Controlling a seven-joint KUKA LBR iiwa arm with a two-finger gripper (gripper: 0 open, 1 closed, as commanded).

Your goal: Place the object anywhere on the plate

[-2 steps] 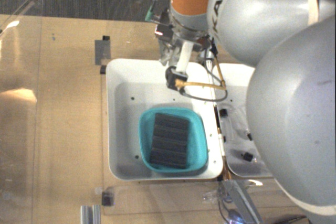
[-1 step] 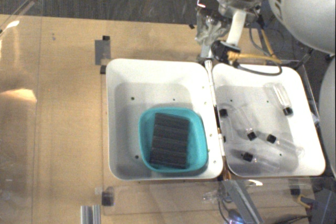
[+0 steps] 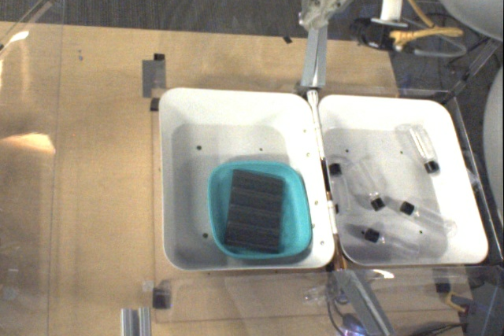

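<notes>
Object (image 3: 254, 210), dark and ribbed, lies flat on my teal plate (image 3: 297, 193) in the left bin (image 3: 181, 130), so placement looks complete. My tool (image 3: 319, 4) hangs above the worktop (image 3: 87, 193) behind the bins; its state I cannot tell.

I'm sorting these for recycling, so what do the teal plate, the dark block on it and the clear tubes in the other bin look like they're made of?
The teal plate looks like smooth moulded plastic with a slight sheen. The dark block looks matte, ribbed, maybe rubber or foam; hard to tell. The clear tubes look like see-through plastic or glass with black caps.
</notes>
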